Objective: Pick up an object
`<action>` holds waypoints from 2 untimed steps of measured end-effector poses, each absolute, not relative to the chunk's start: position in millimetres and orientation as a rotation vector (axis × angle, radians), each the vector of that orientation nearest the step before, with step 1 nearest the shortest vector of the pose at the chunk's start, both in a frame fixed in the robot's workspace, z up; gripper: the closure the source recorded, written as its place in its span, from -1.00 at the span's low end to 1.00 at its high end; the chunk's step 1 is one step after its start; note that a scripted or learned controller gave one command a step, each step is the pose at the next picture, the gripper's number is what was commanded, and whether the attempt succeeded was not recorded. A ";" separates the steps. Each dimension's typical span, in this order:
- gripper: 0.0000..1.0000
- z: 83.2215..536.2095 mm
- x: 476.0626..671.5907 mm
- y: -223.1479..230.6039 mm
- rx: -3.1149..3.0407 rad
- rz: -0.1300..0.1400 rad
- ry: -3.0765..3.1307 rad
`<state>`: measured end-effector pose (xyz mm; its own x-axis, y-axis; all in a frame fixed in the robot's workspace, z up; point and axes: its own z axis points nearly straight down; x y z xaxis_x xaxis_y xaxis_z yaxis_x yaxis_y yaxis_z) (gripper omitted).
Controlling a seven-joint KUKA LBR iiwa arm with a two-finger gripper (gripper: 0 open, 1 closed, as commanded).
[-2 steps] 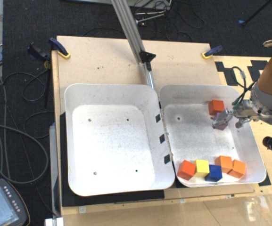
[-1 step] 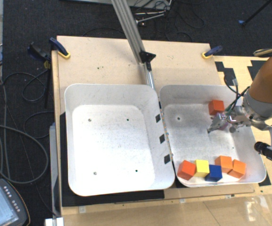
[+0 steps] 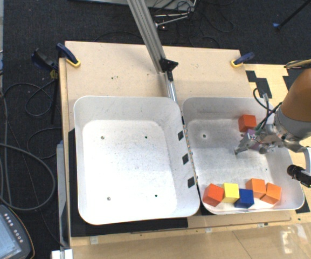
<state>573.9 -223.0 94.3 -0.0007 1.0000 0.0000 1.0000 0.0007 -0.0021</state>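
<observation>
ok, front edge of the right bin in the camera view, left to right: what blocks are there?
orange block → yellow block → blue block → orange block → orange block. A sixth block, also orange, sits apart farther back, beside the gripper.

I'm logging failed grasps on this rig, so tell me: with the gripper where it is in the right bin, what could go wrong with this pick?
The gripper sits low beside the lone orange block, not over it, so it may close on nothing or nudge the block away. The other blocks, such as the yellow block, crowd the right bin's near wall, leaving the fingers little room.
</observation>
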 end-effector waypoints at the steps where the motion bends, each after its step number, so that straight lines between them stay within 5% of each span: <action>1: 1.00 105.9 574.8 -223.2 -2.221 0.000 -2.224; 2: 1.00 150.2 576.4 -217.6 -2.222 -0.004 -2.229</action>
